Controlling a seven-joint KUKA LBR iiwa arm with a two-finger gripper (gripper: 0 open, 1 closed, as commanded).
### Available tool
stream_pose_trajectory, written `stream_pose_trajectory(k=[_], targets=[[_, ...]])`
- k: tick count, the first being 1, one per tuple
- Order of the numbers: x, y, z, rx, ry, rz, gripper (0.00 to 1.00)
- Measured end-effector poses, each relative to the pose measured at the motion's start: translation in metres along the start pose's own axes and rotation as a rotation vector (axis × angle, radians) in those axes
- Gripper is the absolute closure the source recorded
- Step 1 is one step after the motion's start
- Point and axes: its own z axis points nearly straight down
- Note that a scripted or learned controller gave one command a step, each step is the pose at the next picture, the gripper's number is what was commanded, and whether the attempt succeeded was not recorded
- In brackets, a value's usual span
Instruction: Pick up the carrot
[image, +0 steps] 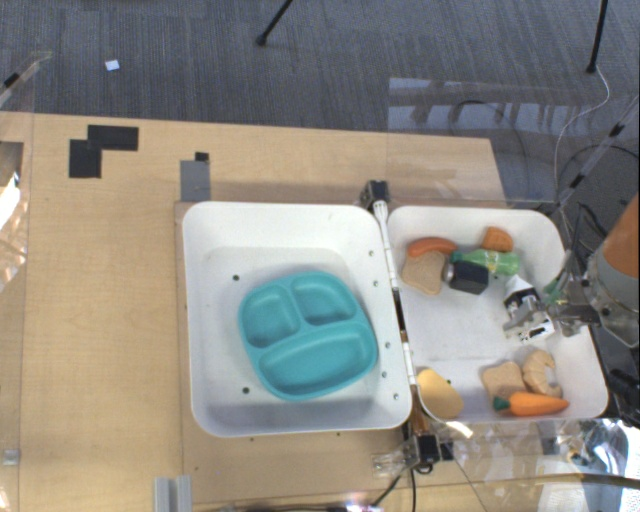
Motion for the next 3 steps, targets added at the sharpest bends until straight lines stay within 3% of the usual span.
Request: stream_pose_trajectory(k=[1,2,3], targets=[[0.054,-0.002,0.013,0.000,0.004,0.027,0.00],[0.091,-0.001,0.023,0.000,0.003,-0.030,0.00],[0.147,-0.001,0.000,-0.003,0.004,-0.032,0.00]])
